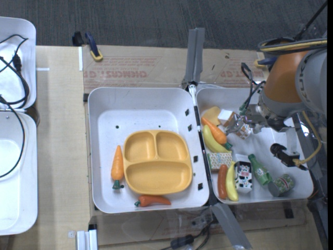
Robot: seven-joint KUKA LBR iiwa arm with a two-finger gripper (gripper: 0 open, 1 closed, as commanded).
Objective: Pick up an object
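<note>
My gripper (238,125) hangs low in the right bin (302,191), in its upper middle part. Just left of it lie a yellow banana (212,138) and a small orange carrot (215,131), with a pale item (227,117) right beside the gripper. Further forward in that bin are a cow-patterned carton (243,176), a green bottle (259,170), a second banana (231,183) and a red sausage (222,181). I see nothing clearly held.
The left bin (101,113) holds a yellow divided plate (157,160), a carrot (117,163) to its left and another carrot (152,201) in front. A grey divider post (195,56) rises between the bins. The arm's orange band (283,79) and black cables hang over the right bin's back.
</note>
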